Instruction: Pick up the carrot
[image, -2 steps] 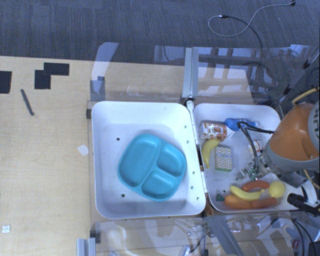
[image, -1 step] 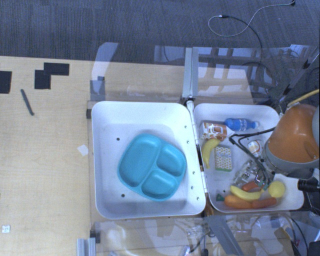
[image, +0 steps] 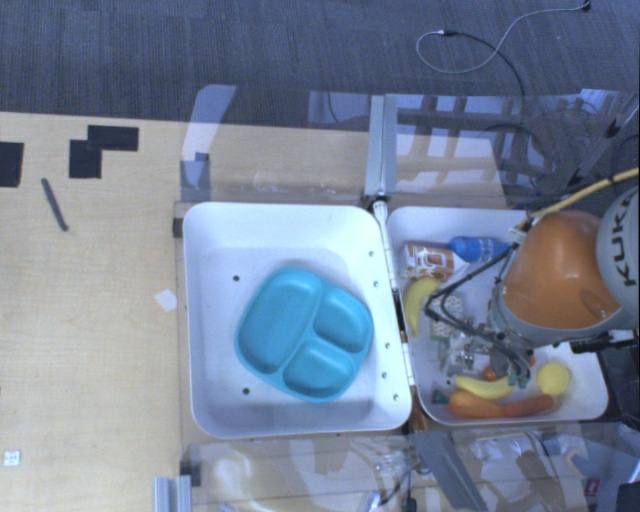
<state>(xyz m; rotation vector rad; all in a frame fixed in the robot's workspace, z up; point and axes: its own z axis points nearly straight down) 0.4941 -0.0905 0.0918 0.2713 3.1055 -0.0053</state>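
Observation:
The carrot (image: 500, 405) lies along the front wall of the right bin (image: 597, 408), long and orange, pointing left to right. My gripper (image: 480, 352) hangs low in that bin, just behind the carrot, below the orange band of the arm (image: 558, 272). Cables and the wrist crowd around it. A small yellow fruit (image: 479, 385) lies between the gripper and the carrot. Nothing can be seen held.
In the right bin there are also a lemon (image: 553, 378) by the carrot's right end, a banana (image: 418, 300) at the left wall, a blue bottle (image: 478, 247) and a snack packet (image: 430, 262) at the back. The left bin (image: 215, 300) holds a blue divided plate (image: 305, 332).

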